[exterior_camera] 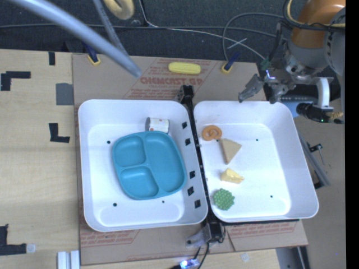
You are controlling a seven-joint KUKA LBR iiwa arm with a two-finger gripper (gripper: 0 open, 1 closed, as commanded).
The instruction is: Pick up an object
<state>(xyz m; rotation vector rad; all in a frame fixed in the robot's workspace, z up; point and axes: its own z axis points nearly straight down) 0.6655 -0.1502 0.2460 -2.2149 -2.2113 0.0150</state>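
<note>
My gripper point(259, 96) hangs above the far rim of the right bin point(280, 203), open, with nothing between its fingers. Below and to its left, in that bin, lie an orange ring-shaped piece point(211, 132), a tan wedge point(230, 149), a small yellow chunk point(231, 176) and a green bumpy ball point(223, 198). The left bin point(95, 150) holds a blue divided plate point(149, 165) and a small white can point(158, 124) lying on its side by the plate's far edge.
A yellow oblong toy point(184, 68) lies on the cardboard behind the bins. A grey pole point(84, 24) slants across the top left. Black clips point(193, 167) line the seam between the bins. Cables loop behind the right bin.
</note>
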